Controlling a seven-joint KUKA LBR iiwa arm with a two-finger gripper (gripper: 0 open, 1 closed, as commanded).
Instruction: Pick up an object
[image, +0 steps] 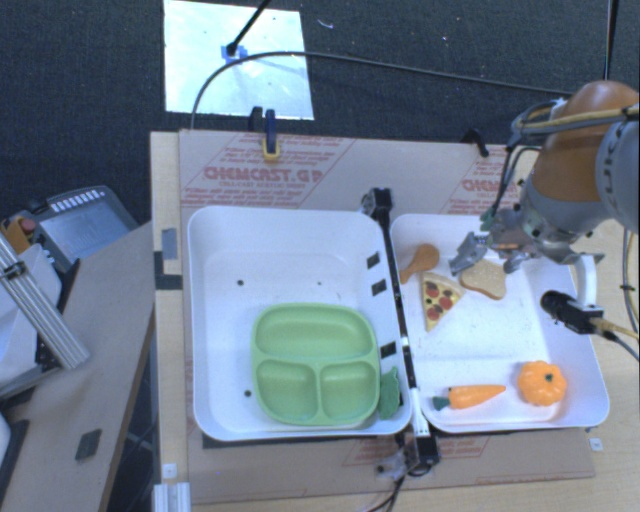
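Toast slice (486, 281) under tool (492, 258), board (300, 165) perhaps "CHEMCAST"

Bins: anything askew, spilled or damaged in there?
Nothing spilled or broken. One oddity: a dark green item sits wedged between the green divided tray and the left bin's wall, partly hidden. In the right bin, pizza slice, toast, drumstick, carrot and pumpkin lie apart.

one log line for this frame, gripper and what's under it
gripper over right bin back | open above toast slice | nothing held | pizza slice, carrot, pumpkin loose
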